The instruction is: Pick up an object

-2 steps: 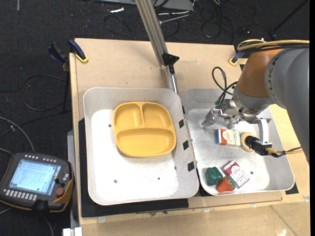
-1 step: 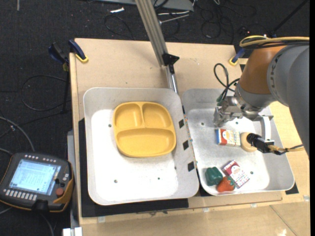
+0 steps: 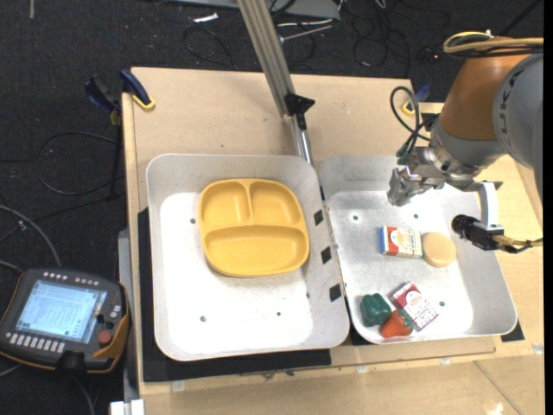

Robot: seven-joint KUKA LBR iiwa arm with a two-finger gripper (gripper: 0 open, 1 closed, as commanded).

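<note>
The gripper [image 3: 404, 190] sits in the upper right of the frame, hanging above the upper part of the right bin [image 3: 363, 188]; from this slanted overhead angle it is too small and dark to tell whether it is released or clenched, and nothing can be seen in its grasp. Above it, the grey arm with its orange band [image 3: 473, 93] reaches in from the right edge. Judging from this, the pick looks not yet done: every object lies on a bin floor, so the descent, the grip and the lift all appear to remain. Nearest the gripper, just below it toward the middle right of the frame, lies a small box [image 3: 401, 241] in white, orange and blue, and touching its right side is a pale tan round piece [image 3: 439, 250], perhaps a toy biscuit. Further down, near the bin's lower edge, a dark green item [image 3: 375, 309], a red item [image 3: 397, 325] and a red-and-white packet [image 3: 416, 305] huddle together, touching. The left bin [image 3: 173, 258], filling the centre left of the frame, holds a yellow divided plate [image 3: 254, 226] with three compartments, all bare. Outside the bins, at the lower left corner, rests a handheld control pendant [image 3: 60, 318] with a lit screen.
</note>
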